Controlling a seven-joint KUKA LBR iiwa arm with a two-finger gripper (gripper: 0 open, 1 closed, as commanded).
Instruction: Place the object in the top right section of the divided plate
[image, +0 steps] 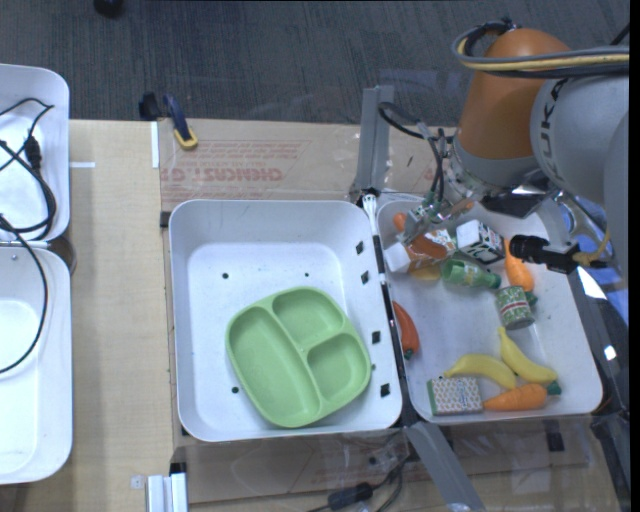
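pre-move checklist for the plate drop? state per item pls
1. Green divided plate sits flat in the left bin: ok.
2. Plate's sections, including the top right one, have nothing in them: ok.
3. An object is held in the tool: cannot tell; the tool is low over the clutter at the back of the right bin, and nothing is clearly seen in it.
4. Tool is over the plate: not ok; it is above the right bin.
5. Candidate objects present in the right bin: ok; bananas, carrot, green bottle, small can.
6. Red object lies by the divider between the bins: not ok.
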